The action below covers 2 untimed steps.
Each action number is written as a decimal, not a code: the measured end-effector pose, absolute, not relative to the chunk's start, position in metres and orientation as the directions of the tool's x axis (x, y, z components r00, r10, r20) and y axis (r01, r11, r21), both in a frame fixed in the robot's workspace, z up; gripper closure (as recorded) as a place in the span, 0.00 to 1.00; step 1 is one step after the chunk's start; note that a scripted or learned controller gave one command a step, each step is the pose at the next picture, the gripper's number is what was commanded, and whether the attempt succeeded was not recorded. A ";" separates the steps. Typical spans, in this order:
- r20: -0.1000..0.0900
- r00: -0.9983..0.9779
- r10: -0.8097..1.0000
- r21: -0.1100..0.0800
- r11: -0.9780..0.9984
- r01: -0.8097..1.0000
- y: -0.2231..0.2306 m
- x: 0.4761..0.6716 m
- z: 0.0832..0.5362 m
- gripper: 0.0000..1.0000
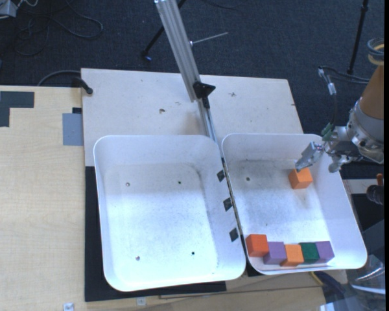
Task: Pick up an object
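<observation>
My gripper (318, 166) hangs over the far right part of the right bin (350, 220), below the grey wrist that enters from the right. Its two fingers are spread apart, so it is open. An orange cube (301, 177) sits just under the tip of the left finger (307, 156), touching or nearly touching it. The cube is not between the two fingers. I cannot tell whether it rests on the bin floor or is a little above it.
A row of blocks lies along the right bin's front wall: orange (257, 244), purple (275, 252), orange (293, 254), green (309, 252), purple (324, 250). The left bin (104, 193) stands beside it. A slanted metal bar (185, 57) rises behind the divider.
</observation>
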<state>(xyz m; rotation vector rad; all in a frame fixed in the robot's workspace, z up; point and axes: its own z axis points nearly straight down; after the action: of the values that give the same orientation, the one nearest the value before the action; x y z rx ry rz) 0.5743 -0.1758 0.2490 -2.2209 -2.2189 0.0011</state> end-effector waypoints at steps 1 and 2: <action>0.003 -0.005 1.000 -0.005 0.005 1.000 -0.131 0.644 0.174 0.00; -0.008 -0.004 1.000 0.020 0.005 1.000 -0.187 0.603 0.116 0.00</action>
<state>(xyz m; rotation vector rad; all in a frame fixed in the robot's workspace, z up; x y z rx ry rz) 0.6032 -0.1867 0.1156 -2.2305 -2.2405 -0.0142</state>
